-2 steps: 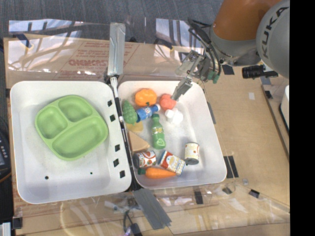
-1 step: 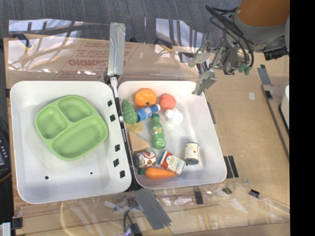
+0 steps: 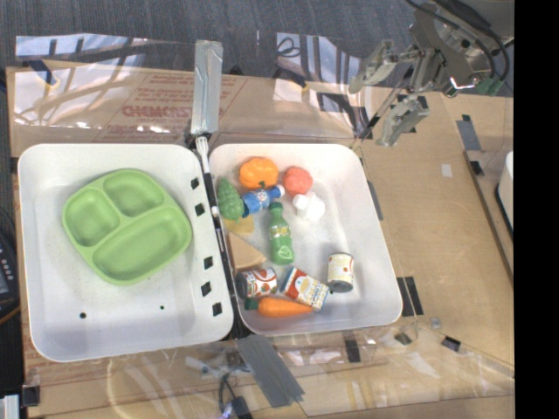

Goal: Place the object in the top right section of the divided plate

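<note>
Green divided plate (image 3: 127, 225): lies in the left white bin (image 3: 52, 321), tilted in view; two small sections toward the upper side, one large section below; all sections bare.
Right white bin (image 3: 371, 260): holds the loose objects, clustered along its left and lower parts.
Orange fruit (image 3: 258, 173): near the bin's upper edge, just beside a red round fruit (image 3: 297, 180).
Blue item (image 3: 260, 201): just below the orange fruit, touching a dark green bumpy piece (image 3: 229, 201).
White small piece (image 3: 308, 206): just below the red round fruit.
Green bottle (image 3: 279, 236): lies lengthwise near the bin's middle.
Tan wedge (image 3: 244, 251): left of the green bottle, near the bin's left wall.
Small can (image 3: 341, 271): stands apart toward the lower right.
Red-and-white carton (image 3: 306, 288): lies beside a second small can (image 3: 258, 281).
Carrot (image 3: 281, 307): lies along the bin's lower wall.
Gripper (image 3: 395, 122): hangs above the brown bench (image 3: 437, 234), beyond the right bin's upper right corner, well apart from every object.
Jaws: cannot tell whether spread or pressed together; nothing seen between them.
</note>
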`<move>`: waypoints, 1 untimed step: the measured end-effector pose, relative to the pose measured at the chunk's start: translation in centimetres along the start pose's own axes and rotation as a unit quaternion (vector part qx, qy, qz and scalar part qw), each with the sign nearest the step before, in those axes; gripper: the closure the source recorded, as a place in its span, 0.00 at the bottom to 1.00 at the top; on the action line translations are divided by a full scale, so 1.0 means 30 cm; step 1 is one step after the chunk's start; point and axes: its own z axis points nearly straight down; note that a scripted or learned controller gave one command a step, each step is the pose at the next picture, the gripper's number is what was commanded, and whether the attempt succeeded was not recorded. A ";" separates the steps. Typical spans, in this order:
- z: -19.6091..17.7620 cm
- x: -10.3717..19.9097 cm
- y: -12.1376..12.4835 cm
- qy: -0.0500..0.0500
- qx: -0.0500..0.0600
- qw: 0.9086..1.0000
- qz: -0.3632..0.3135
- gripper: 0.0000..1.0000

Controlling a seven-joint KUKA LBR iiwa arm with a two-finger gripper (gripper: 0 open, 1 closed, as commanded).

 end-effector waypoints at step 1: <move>0.004 -0.029 -0.092 -0.001 -0.001 0.960 -0.280 0.00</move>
